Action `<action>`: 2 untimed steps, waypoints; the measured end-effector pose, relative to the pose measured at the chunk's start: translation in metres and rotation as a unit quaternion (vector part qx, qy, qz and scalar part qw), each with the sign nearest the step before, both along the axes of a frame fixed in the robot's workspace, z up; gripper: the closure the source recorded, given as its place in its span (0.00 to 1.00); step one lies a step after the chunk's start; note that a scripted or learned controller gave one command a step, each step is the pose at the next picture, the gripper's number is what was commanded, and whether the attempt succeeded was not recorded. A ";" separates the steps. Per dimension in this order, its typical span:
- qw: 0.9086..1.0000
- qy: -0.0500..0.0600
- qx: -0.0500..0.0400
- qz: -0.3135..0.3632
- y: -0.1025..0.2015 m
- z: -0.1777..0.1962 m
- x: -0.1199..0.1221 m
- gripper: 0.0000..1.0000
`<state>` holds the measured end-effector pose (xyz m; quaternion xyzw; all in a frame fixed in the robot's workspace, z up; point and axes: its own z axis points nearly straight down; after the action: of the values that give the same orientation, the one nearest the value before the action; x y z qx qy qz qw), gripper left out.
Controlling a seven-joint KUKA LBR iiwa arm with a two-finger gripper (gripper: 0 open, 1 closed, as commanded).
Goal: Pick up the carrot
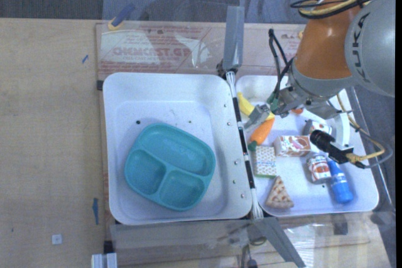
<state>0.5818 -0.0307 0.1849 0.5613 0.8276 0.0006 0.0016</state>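
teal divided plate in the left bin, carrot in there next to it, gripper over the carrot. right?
Not quite. The camera view shows the carrot in the right bin, near its left wall. The teal divided plate is in the left bin, and the gripper is over the carrot.

The bench (44, 135) looks like pale, matt wood. Both bins (119, 110) are smooth white plastic with a dull sheen. The teal plate (169, 166) is matt plastic. The carrot (262, 130) looks like smooth orange plastic, the blue bottle (341, 188) glossy. The arm's orange band (323, 41) shines.
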 end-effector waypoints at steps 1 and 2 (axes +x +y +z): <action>0.996 -0.001 0.000 0.089 -0.006 0.000 0.011 0.00; 0.996 0.000 0.000 0.089 -0.006 0.000 0.011 0.00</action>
<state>0.5926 -0.0369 0.1853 0.4851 0.8745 0.0007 0.0022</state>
